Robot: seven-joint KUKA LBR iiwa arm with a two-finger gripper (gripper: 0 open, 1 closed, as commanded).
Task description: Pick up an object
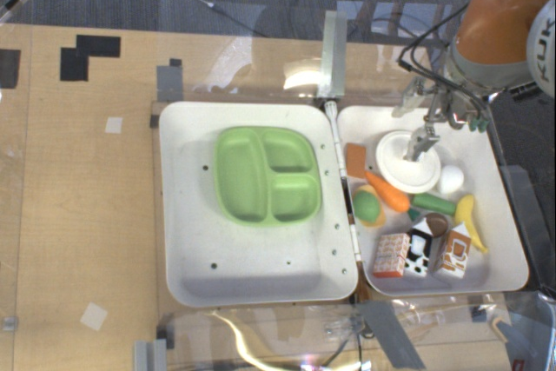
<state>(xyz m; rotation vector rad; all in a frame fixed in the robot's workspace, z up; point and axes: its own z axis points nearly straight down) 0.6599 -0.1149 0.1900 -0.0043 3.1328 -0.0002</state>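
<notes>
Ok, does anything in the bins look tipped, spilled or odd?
Nothing spilled or broken. The green tray lies flat in the left bin. The right bin is crowded: carrot, banana and small cartons lie jumbled and touching beside the white bowl.

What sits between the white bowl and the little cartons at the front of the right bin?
In the camera view, between the white bowl and the cartons lie a carrot and a green cucumber-shaped piece, with a lime off to the carrot's left.

Grey arm with orange band reaching in from right, tool [423, 142] pointing down, wrist tilted
</notes>
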